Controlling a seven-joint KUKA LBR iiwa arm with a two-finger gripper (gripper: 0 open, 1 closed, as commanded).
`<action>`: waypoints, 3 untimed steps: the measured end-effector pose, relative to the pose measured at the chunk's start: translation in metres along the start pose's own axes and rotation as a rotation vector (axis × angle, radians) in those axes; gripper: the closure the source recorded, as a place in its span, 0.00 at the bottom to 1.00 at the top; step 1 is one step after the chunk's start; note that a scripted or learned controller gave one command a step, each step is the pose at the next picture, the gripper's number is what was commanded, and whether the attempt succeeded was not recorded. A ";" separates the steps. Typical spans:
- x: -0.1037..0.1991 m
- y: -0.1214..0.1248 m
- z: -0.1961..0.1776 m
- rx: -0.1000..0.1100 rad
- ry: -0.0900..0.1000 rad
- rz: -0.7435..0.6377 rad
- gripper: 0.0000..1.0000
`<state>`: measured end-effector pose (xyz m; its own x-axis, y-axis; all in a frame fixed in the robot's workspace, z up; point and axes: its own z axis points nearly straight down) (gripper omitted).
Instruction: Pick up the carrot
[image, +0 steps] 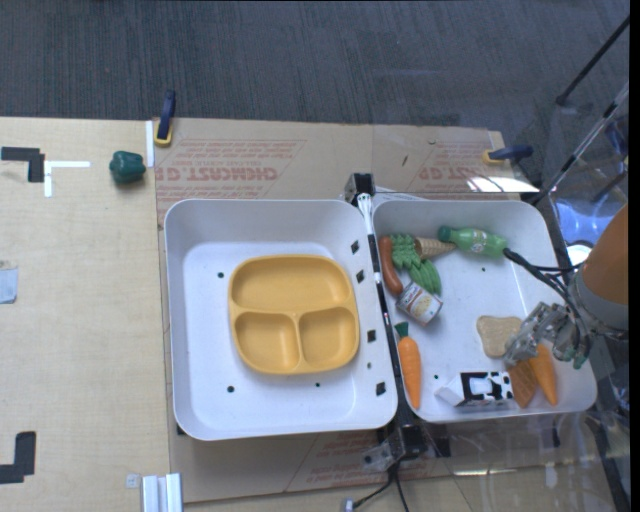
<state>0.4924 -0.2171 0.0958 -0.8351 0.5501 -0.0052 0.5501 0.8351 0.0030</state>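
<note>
At about four o'clock in the right bin (556, 243), the gripper (540, 338) hangs low over the floor, reaching in from the right edge under the grey arm with its orange band. How far its pincer is open cannot be told; the metal parts blur together and nothing can be seen caught in them.

Two carrots lie in this bin. One carrot (410, 372) rests against the left wall at roughly seven o'clock, its green top pointing to twelve and its tip to six, well apart from the gripper. A second carrot (545, 376) lies by the right wall at about five o'clock, just below the gripper, beside an orange wedge (523, 385) and a black-and-white tag (484, 386). Judging by where the tool sits, this nearer carrot is probably the one being tried for, since it is at the end of the reach.

A tan slice (496, 335) lies just left of the gripper. Toward eleven o'clock sit a can (420, 303), a leafy green piece (413, 256), a sausage (388, 265) along the wall, and a green bottle (475, 240) at twelve.

The left bin (190, 330) holds a yellow divided plate (293, 312) at its centre.
</note>
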 end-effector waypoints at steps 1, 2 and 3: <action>0.020 0.095 -0.059 0.001 0.000 0.059 1.00; 0.020 0.094 -0.059 0.001 0.000 0.059 0.00; 0.022 0.012 -0.103 0.002 -0.002 -0.208 0.00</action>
<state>0.4801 -0.1946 0.1992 -0.9306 0.3659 -0.0076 0.3659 0.9307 -0.0004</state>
